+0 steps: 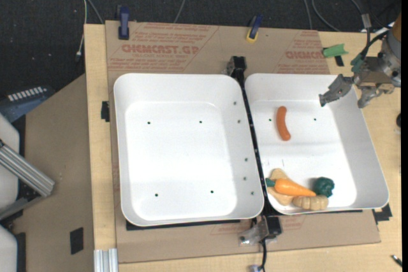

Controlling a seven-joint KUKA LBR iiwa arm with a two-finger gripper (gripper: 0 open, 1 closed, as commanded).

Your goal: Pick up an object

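We judge this the approach step: our hand (pixel 349 93) hangs spread and holding nothing above the right white plastic bin (pixel 357 137); next we must descend over the small orange sausage-shaped toy (pixel 283 123) lying mid-bin

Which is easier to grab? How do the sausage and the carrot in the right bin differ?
The sausage lies alone mid-bin, pointing up-down in the view; the carrot lies crosswise at the near edge, crowded against other toys. The sausage is plain orange-red; the carrot is brighter orange with a green end. Both are small, elongated, and lie flat in the right bin.
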